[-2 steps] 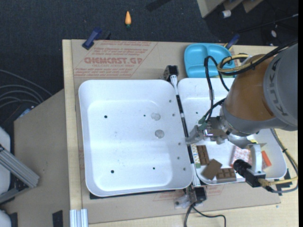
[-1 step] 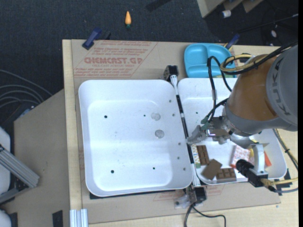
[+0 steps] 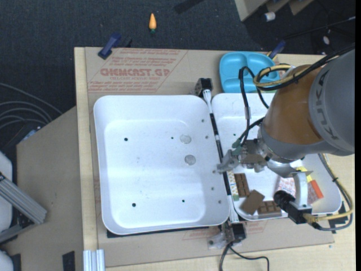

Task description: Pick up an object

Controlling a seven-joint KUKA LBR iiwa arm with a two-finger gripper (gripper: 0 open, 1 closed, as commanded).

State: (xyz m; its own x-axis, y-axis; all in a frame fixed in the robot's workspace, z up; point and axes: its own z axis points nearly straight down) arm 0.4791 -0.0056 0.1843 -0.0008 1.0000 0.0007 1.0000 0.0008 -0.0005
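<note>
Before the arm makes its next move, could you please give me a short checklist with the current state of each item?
1. Objects available to pick: ok. Brown chocolate-like bars lie in the near end of the right bin.
2. Arm over the bin that holds objects: ok. The arm hangs over the right bin.
3. Hand placement: cannot tell. The hand sits near the divider between the bins, beyond the bars.
4. Object in the hand: cannot tell from this angle.
5. Left bin as a drop spot: ok, nothing but small round marks on its floor.
</note>
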